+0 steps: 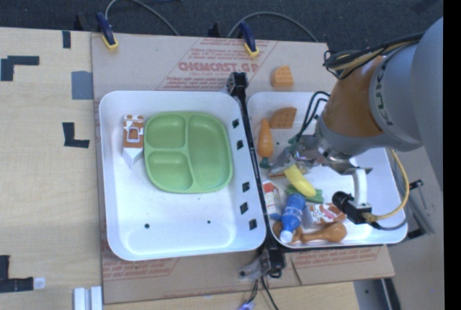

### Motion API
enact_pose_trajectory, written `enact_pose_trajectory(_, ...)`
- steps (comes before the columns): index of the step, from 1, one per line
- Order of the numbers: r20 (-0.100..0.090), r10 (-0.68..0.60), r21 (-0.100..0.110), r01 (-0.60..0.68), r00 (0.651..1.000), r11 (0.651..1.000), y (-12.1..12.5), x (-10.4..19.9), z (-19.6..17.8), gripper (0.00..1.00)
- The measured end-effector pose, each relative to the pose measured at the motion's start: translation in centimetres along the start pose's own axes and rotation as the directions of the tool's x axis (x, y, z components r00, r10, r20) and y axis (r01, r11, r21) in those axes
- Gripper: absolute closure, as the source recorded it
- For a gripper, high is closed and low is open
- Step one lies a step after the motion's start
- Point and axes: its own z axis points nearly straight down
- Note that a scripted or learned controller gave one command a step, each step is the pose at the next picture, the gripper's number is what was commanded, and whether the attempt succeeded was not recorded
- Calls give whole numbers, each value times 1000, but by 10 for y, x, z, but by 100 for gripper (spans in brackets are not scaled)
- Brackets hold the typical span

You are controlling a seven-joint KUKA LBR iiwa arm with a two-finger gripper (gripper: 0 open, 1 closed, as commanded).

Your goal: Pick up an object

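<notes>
Landmark: green divided plate (189,151), lying in left bin (122,229). Small orange-white carton (132,137) touching plate's left edge. Right of plate, past bin divider, right bin (385,182) holds clutter: orange carrot (266,138), waffle piece (284,117), yellow banana (302,182), blue bottle (292,213), tan drumstick (323,233). Gripper (297,153) low over that clutter, right of plate, just above banana. Second waffle piece (282,76) on cardboard, up-right of plate.

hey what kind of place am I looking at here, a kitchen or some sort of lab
Most likely a robotics lab bench, not a kitchen: a robot arm reaches over two white bins, one holding toy food like a banana, with clamps fixing cardboard to the bench.
</notes>
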Motion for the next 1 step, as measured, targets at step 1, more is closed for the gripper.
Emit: enact_pose_trajectory(1,4,0,18,0,1000,1000,19,60,-80,100)
